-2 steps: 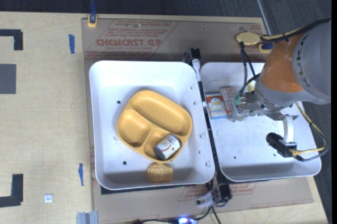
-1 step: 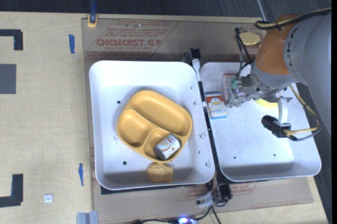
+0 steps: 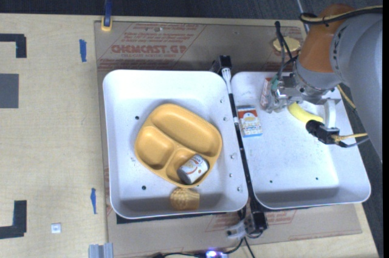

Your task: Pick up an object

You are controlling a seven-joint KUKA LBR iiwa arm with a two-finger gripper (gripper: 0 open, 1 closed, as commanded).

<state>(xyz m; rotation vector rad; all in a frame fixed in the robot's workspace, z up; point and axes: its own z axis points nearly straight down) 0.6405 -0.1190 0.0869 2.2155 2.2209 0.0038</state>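
**Yellow tray in one bin, pincer low over the other**

Grey and orange, the arm [image 3: 340, 44] reaches in from the right and sets its pincer [image 3: 273, 95] low over the far left part of the right bin [image 3: 304, 181]. Whether anything sits in the pincer, or how it stands, cannot be told from this slant. Just right of it a yellow banana-like piece [image 3: 299, 113] lies on the bin floor, partly under the wrist. Near the bin's left wall, close to the pincer, lies a small orange-and-white card box [image 3: 250, 122]. In the left bin [image 3: 121, 129] rests a yellow sectioned tray [image 3: 176, 132] with a small can [image 3: 194, 169] lying on its side in one near compartment. A tan ridged lump [image 3: 184, 198] touches the tray's near edge. Both bins stand on a pale wooden worktop [image 3: 48, 129].
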